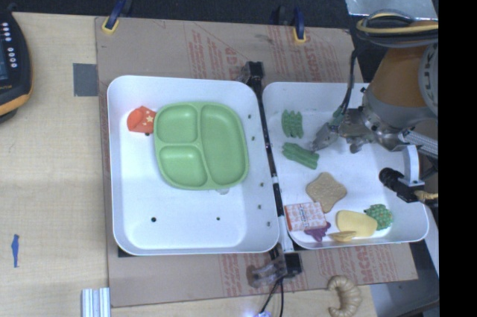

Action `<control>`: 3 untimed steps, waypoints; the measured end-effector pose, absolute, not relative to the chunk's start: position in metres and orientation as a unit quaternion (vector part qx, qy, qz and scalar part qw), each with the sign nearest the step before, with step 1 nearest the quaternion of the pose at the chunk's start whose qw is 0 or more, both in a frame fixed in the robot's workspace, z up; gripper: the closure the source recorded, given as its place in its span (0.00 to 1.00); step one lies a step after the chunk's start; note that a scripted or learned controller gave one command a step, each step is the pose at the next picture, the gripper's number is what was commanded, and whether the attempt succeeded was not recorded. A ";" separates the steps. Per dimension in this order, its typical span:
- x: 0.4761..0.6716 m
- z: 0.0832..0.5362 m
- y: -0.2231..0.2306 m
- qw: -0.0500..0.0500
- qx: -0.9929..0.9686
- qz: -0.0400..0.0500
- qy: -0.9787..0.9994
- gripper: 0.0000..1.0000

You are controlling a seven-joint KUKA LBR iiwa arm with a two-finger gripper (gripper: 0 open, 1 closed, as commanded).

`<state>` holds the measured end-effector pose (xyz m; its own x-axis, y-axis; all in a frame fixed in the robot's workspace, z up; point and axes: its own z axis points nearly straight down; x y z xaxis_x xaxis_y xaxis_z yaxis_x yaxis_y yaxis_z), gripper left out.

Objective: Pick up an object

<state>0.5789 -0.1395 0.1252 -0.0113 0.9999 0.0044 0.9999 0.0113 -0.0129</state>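
Tool: fingers seen spread apart, nothing between them, poised low in right bin | Target judged: green pod, lying just beside tool, unlifted | Left bin: green divided plate parked, uninvolved.

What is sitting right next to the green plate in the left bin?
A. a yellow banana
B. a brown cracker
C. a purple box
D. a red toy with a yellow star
D. The small red toy with a yellow star lies at the left edge of the green plate in the left bin.
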 end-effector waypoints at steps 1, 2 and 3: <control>0.531 0.107 -0.121 0.005 -0.706 0.003 -0.708 0.00; 0.606 0.126 -0.118 -0.002 -0.705 -0.001 -0.709 0.00; 0.660 0.095 -0.155 -0.003 -0.705 -0.001 -0.709 0.00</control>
<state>0.6601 -0.1551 0.0948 -0.0061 1.0000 -0.0028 1.0000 0.0061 0.0049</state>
